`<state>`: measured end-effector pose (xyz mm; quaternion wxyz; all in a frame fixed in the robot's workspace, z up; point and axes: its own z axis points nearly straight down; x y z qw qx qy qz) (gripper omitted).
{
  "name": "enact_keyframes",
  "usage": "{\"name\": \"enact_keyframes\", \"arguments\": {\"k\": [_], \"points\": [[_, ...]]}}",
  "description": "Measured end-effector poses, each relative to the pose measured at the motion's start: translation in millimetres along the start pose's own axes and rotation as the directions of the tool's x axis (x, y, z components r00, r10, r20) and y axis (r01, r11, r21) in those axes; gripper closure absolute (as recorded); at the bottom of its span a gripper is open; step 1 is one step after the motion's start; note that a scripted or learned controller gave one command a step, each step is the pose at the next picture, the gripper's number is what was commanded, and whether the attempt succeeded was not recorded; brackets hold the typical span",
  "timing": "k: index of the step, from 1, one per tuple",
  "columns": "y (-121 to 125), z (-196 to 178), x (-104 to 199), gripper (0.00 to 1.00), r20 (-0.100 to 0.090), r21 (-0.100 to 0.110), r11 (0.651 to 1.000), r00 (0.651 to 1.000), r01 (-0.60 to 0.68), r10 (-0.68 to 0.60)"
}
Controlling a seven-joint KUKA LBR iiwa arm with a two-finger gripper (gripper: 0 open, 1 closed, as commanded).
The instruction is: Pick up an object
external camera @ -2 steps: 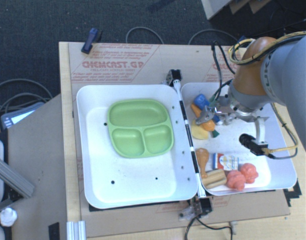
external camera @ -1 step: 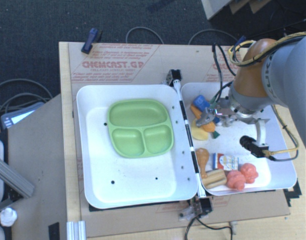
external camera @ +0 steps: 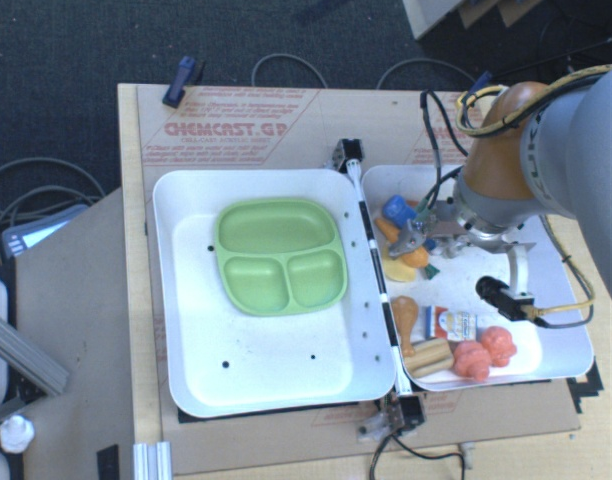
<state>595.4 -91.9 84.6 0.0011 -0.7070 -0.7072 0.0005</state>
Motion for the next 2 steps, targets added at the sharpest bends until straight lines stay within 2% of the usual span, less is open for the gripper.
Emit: {"name": "enact_keyframes", "arguments": {"k": [1, 2], "points": [[1, -10, 0, 1.0, 0.0, -0.002, 1.0, 1.0, 0.0, 0.0], [2, -101, 66, 1.0, 0.0, -0.004, 1.0, 1.0, 0.001, -0.001]]}}
